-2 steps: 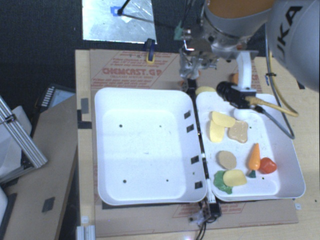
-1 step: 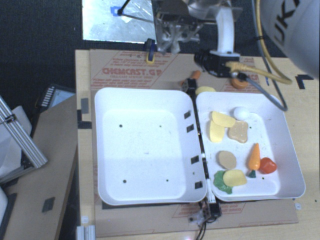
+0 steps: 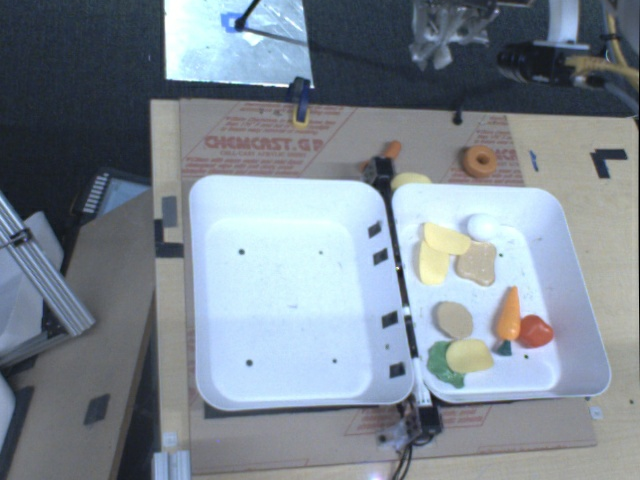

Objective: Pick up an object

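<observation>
Two bins (image 3: 200, 298), right one crowded (toy food (image 3: 478, 264)), pincer (image 3: 445, 43) grip state unclear.

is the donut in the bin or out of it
Out. The donut lies on the bench board behind the right bin, beyond its far rim.

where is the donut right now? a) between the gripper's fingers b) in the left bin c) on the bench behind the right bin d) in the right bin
c: the donut lies on the bench just beyond the right bin's far rim, outside both bins.
</observation>
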You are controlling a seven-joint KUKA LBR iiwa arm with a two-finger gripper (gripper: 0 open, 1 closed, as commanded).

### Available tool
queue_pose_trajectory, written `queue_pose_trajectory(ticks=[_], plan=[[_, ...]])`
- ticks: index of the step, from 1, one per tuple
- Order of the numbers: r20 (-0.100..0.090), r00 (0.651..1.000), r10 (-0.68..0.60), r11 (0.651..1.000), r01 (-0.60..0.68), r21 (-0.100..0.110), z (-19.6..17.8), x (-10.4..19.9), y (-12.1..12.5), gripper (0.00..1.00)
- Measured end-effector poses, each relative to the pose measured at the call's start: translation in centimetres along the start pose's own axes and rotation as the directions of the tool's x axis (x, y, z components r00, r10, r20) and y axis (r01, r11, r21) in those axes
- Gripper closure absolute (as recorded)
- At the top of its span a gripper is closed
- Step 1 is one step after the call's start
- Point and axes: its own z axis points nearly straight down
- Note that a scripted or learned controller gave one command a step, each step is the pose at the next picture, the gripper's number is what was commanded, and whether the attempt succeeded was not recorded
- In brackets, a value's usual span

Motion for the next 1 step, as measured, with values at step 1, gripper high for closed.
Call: queue_pose_trajectory(ticks=[1], plan=[[0.0,1.0,-0.009,1.0,0.009,0.021,20.06,1.21,-5.85,1.0]])
